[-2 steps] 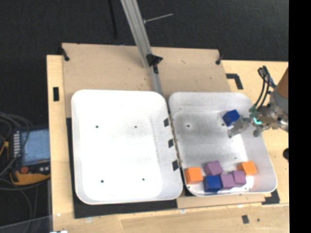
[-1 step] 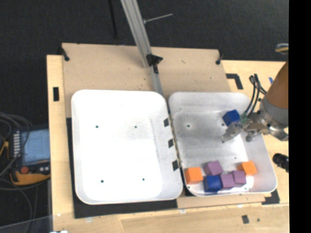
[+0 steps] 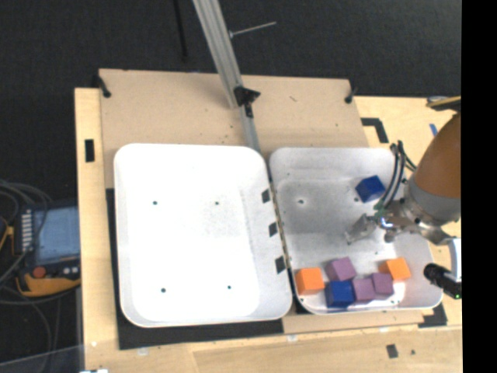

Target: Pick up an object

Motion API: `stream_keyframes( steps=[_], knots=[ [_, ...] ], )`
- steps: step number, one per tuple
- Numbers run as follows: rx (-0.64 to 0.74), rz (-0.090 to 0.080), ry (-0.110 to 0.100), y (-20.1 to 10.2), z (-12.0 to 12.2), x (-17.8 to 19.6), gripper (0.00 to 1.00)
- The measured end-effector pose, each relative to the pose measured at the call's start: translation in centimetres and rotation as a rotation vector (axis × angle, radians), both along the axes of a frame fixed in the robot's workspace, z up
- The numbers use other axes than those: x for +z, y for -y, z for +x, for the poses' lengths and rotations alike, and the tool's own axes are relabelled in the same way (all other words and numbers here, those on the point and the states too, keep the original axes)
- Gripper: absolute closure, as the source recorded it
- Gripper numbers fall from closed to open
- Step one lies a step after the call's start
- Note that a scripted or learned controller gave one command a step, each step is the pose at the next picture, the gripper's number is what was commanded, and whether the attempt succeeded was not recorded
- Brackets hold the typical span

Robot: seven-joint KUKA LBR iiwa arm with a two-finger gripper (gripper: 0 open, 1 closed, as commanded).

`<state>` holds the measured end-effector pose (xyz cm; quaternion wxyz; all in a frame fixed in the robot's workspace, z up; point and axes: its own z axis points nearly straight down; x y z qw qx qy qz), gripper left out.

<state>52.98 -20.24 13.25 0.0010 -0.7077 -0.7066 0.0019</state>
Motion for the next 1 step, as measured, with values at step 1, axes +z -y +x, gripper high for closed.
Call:
stream_keyframes(
  steps=[1],
  knots=[
    [-0.001, -0.003, 0.007, 0.2, 0.1, -3.54, 0.0]
  ],
)
